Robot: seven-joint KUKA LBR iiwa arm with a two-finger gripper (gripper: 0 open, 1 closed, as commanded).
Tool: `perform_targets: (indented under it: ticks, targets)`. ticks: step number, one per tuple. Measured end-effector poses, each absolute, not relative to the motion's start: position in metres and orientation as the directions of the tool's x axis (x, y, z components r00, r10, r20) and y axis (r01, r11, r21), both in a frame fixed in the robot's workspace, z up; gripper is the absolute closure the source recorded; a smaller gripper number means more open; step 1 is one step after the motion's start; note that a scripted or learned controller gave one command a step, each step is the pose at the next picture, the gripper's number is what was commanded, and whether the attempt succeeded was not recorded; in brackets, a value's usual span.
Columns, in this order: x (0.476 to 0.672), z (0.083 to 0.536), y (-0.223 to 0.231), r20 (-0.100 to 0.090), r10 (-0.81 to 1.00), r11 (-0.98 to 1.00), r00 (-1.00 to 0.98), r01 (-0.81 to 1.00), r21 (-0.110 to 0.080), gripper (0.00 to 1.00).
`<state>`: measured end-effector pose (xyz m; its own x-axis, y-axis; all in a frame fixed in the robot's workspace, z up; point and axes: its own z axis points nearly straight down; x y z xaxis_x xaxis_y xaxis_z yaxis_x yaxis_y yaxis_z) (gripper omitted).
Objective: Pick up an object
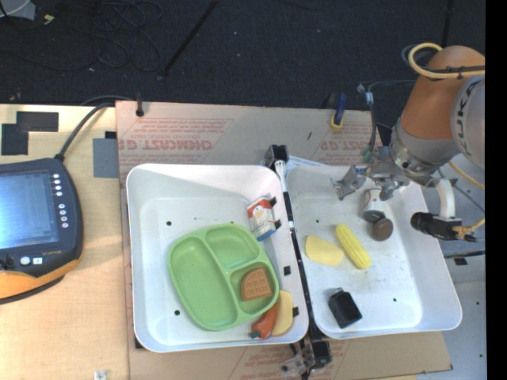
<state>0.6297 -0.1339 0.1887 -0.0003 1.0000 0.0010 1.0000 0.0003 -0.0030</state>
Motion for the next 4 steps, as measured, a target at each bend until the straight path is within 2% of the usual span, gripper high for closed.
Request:
perform_targets:
  ticks: [1,2,3,4]
  targets:
    - [0.607,0.082,-0.152,0.001,1.0,-0.002,0.002,1.0,-0.008,0.0]
    - [0.608,0.097,-0.153,0.001,1.0,-0.004,0.004,1.0,-0.004,1.0]
    - [0.518,0.088,-0.123,0.001,1.0,-0.002,0.002,1.0,-0.004,1.0]
    - [0.55,0.194,-0.057,0.002,1.0,0.007,-0.007,1.0,0.008,1.0]
